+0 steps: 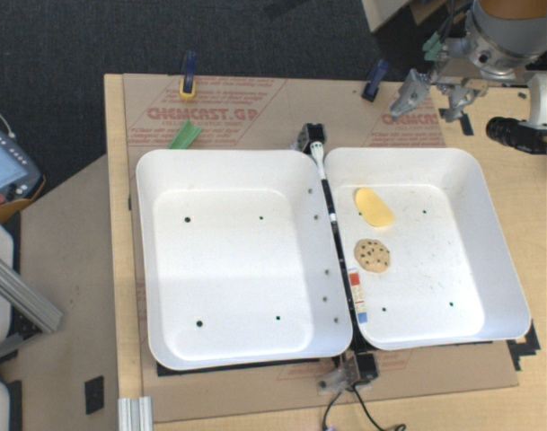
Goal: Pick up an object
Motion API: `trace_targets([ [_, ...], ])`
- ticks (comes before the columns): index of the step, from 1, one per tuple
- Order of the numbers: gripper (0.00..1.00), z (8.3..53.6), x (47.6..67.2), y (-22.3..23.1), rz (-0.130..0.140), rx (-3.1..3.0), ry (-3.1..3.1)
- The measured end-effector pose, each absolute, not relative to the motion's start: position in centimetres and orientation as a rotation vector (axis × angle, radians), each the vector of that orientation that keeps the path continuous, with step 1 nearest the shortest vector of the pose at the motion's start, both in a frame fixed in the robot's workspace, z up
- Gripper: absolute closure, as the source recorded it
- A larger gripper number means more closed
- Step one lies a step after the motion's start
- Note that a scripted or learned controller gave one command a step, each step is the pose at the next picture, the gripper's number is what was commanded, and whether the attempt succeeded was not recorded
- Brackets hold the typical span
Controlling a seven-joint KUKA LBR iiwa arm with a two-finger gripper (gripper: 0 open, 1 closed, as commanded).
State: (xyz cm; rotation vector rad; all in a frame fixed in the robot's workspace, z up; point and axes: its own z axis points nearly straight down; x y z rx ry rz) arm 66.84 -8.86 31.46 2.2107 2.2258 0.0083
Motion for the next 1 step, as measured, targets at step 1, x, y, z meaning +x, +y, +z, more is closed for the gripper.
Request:
trace_targets([
  [1,0.0,42.45,57.23,-12.44,0.011,2.219,2.207],
])
